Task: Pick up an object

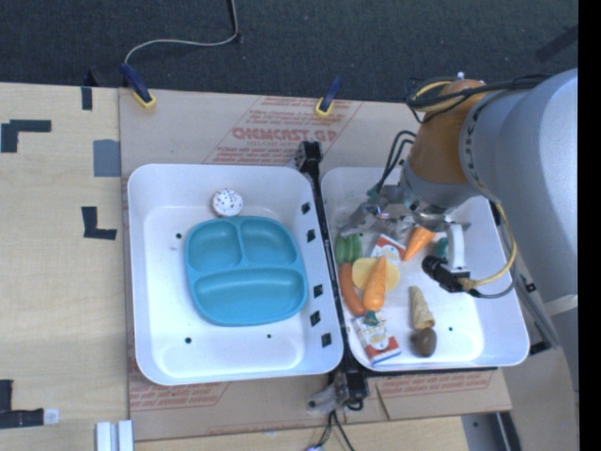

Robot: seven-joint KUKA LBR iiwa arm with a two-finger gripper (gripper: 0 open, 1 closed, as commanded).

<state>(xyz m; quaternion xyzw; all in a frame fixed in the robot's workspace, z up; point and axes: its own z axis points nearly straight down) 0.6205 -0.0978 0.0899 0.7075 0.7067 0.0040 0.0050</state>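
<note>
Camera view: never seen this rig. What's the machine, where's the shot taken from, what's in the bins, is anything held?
It is a single fixed camera above a bench, looking down at a slant. The grey arm with an orange band comes in from the right; it is a KUKA iiwa carrying a two-finger gripper, now low over the right bin. Whether its fingers are open or shut is too cluttered to tell, and I cannot confirm anything is held.

The left bin holds a blue divided plate and a small white speckled ball beside it. The right bin holds toy food: carrots, something green, a cone-like piece, a dark round piece and a small carton.
</note>
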